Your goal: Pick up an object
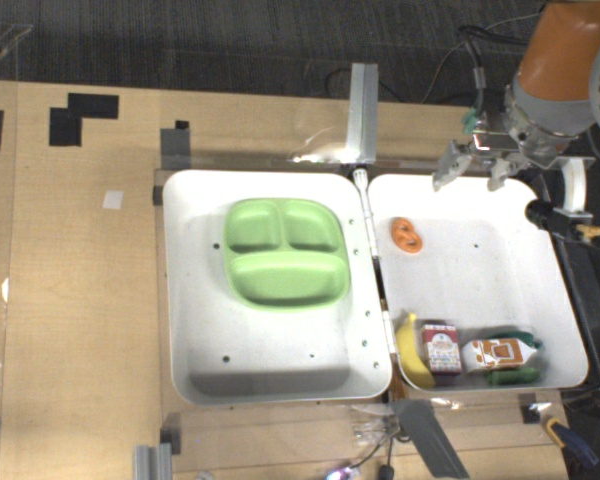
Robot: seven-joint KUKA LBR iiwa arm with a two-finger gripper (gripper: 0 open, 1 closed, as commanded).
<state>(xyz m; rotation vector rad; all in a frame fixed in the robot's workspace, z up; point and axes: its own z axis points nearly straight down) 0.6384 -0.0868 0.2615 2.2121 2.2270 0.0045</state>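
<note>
Pincer (pixel 473 175) spread, bare, above right bin's (pixel 540 268) far edge

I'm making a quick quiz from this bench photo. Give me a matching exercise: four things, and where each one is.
Things:
1. green divided plate
2. orange pretzel-shaped piece
3. banana
4. hand

Places:
A. near left corner of the right bin
B. over the right bin's far edge
C. middle of the left bin
D. far left part of the right bin

Pairs: 1-C, 2-D, 3-A, 4-B
</note>
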